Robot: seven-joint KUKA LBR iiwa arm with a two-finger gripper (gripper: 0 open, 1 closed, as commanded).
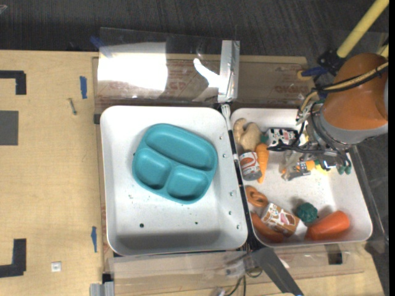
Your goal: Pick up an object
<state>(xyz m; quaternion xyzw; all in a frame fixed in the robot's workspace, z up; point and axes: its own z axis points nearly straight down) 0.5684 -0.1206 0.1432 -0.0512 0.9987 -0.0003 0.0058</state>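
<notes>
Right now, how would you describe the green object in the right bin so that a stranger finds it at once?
Look in the right white bin, along its near edge. Between a small printed packet and a big orange carrot-like toy sits the dark green lump. It is the only green thing in that bin.

Looks like a robotics lab or test cell. Pale plywood desk (49, 165) marked with black tape corners (17, 82) and small blue tape strips (83, 86). Two shallow white plastic bins (117, 214) fixed side by side, a clear plastic sheet (160, 69) behind them. Dark grey carpet (185, 5) beyond. Grey industrial arm with an orange band (352, 106) over toy food props (327, 225).
</notes>
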